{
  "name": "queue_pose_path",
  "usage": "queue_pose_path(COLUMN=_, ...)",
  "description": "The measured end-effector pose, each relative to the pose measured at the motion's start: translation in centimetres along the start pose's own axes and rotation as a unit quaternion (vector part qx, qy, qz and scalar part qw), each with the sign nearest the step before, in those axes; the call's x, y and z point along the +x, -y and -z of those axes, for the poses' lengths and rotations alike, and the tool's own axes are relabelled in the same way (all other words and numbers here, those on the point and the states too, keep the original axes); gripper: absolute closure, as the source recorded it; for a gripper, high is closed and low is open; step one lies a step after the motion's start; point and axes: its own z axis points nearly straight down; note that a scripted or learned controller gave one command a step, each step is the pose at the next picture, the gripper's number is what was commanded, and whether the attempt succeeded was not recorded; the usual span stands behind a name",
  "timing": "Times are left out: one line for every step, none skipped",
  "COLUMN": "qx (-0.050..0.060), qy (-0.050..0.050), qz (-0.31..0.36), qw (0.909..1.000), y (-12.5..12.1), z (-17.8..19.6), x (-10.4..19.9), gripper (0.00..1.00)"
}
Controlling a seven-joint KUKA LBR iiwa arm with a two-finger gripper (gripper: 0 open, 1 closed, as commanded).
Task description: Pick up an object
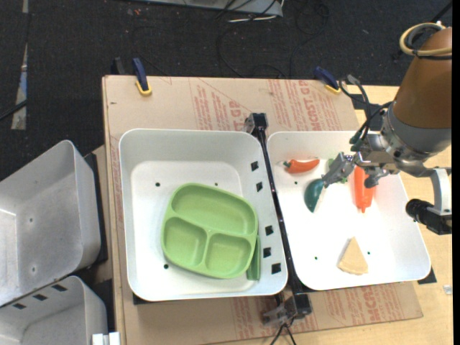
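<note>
My pincer (353, 169) hangs low over the right bin (402, 261), between the teal spoon-like piece (314, 191) and the orange carrot (361, 188); whether it is apart or together I cannot tell. A red-orange pepper (301, 165) lies just left, a tan wedge (353, 257) well apart below. The green divided plate (209, 230) fills the left bin (140, 153). Crowding near the carrot may hinder my grasp, I judge.

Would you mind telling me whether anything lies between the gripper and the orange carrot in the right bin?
Nothing visible does. The gripper sits low over the right white bin, right beside the orange carrot. The teal spoon-shaped piece lies just to its left, the red-orange pepper further left, both off that path.
</note>
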Motion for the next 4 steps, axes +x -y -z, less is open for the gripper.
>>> queue_pose_path(qx=-0.006, qy=0.001, qz=0.001, qw=1.0000, y=-0.2, z=0.6, x=0.0, gripper=0.00)
queue_pose_path(qx=-0.004, qy=0.001, qz=-0.001, qw=1.0000, y=0.2, z=-4.1, x=-0.7, gripper=0.00)
queue_pose_path(qx=-0.003, qy=0.000, qz=0.000, qw=1.0000, y=0.3, z=-8.7, x=0.0, gripper=0.00)
queue_pose_path(qx=-0.003, qy=0.000, qz=0.000, qw=1.0000, y=-0.1, z=-14.9, x=0.5, gripper=0.00)
